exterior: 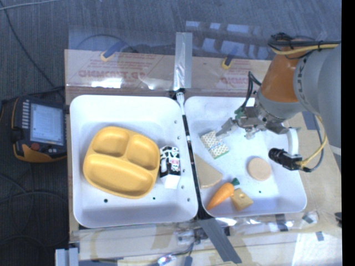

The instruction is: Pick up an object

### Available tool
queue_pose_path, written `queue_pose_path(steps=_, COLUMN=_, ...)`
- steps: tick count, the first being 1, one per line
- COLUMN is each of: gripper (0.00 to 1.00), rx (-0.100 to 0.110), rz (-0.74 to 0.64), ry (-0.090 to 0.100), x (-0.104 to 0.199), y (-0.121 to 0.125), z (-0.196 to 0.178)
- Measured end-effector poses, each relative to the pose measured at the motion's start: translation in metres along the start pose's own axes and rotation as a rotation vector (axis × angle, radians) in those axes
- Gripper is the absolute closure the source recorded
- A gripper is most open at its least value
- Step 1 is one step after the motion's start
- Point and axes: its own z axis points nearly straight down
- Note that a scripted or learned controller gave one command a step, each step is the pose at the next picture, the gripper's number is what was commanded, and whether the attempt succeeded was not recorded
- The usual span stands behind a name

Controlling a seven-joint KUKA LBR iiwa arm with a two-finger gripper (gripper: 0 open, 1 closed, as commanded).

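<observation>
**Listener:** What is lying nearest the camera?

**Operator:** I am looking down at two white bins side by side. At the near edge of the right bin, a toy carrot is lying at a slant, its green tip touching a small tan block. Just behind them, a round tan disc is sitting flat, and a beige wedge is resting against the wall between the bins. In the left bin, a yellow divided tray is taking up most of the floor, with a small black-and-white cow-patterned carton touching its right side.

**Listener:** And the gripper?

**Operator:** I am seeing it further back in the right bin, reaching in from the right. The gripper is hovering just beside a small patterned green-and-white packet, up and to the right of it. One slim finger is pointing down-left toward that packet. I cannot tell whether the fingers are apart or together, or whether that finger is touching the packet. Nothing is showing between them.

**Listener:** Anything beyond?

**Operator:** Flattened cardboard is lying behind the bins, and a handheld control pendant is sitting on the floor at far left.
</observation>
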Motion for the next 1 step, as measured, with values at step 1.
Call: queue_pose_path(steps=1, gripper=0.00, rx=-0.028, rz=0.026, ry=-0.008, x=0.0234, y=-0.0151, z=0.0360)
